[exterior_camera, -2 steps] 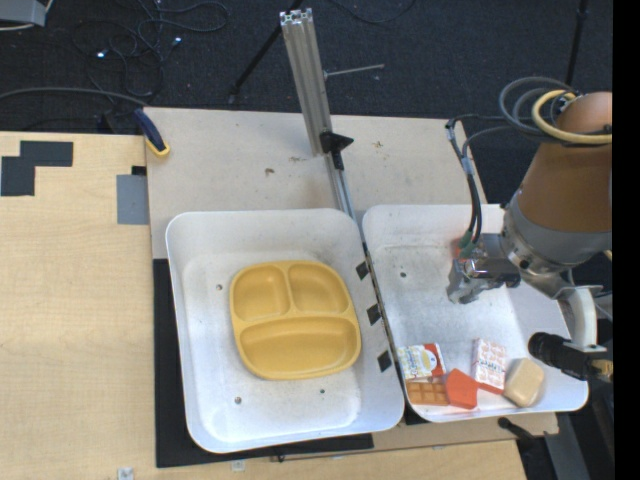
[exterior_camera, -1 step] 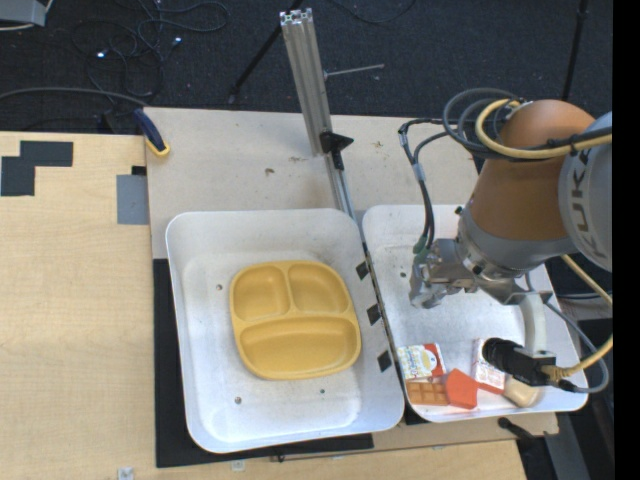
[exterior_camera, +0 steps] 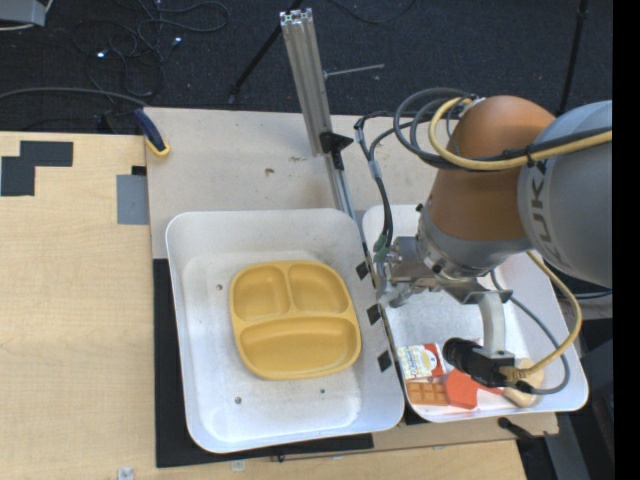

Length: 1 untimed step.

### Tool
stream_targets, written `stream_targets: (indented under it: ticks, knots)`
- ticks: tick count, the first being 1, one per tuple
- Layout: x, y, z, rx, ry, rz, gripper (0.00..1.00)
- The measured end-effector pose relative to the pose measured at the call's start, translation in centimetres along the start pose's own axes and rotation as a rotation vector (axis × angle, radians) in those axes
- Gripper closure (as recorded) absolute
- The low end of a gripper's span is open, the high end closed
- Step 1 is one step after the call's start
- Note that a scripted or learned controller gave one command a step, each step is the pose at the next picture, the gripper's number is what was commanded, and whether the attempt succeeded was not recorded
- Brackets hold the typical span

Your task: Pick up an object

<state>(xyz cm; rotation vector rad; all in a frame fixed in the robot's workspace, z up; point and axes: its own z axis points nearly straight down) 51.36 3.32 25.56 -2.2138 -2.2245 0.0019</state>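
Note:
My gripper [exterior_camera: 412,280] hangs over the left part of the right bin [exterior_camera: 560,393], under the big orange wrist. In that bin's front left corner lies a small white, red and orange packet [exterior_camera: 421,366]. An orange-red piece [exterior_camera: 460,392] lies right beside it. The gripper is a little behind and above the packet and apart from it. A yellow divided plate [exterior_camera: 295,318] lies flat in the middle of the left bin [exterior_camera: 200,268].
A metal post [exterior_camera: 313,88] rises slanting behind the bins, between them. The arm's body covers most of the right bin's back half. Pale wood bench top [exterior_camera: 70,308] stretches to the left of the bins.

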Motion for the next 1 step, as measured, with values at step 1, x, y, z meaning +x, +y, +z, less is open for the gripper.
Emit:
stream_targets:
  ticks: [1]
  knots:
    - [4.75, -0.99, 0.67, 0.001, -0.001, 0.001, 1.0]
